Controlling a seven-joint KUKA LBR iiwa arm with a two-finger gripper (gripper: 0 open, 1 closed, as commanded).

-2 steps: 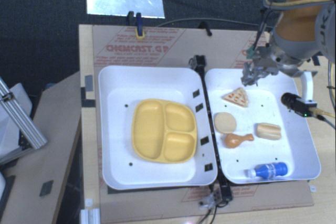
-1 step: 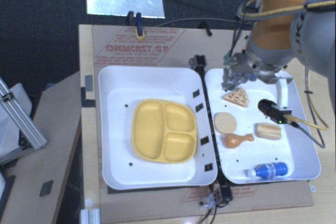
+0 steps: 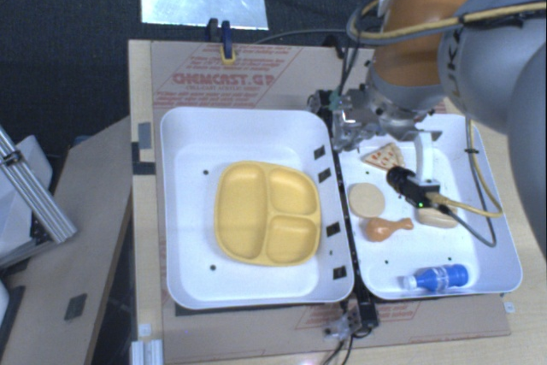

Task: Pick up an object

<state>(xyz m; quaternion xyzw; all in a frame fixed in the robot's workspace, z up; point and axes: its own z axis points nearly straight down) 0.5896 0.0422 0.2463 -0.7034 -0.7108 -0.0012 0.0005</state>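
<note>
Gripper [image 3: 349,131] hangs at your right bin's [image 3: 480,266] eleven o'clock corner; you cannot tell whether it clasps anything.

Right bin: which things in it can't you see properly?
1. Right bin, far side: camera view, covered by the arm.
2. Pale lump: camera view, partly under the robot's cable; too little shows to name it.
3. Blue bottle: camera view, too small to read any writing.

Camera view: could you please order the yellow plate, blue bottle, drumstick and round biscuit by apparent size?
1. yellow plate
2. blue bottle
3. drumstick and round biscuit: too close to rank.
</note>
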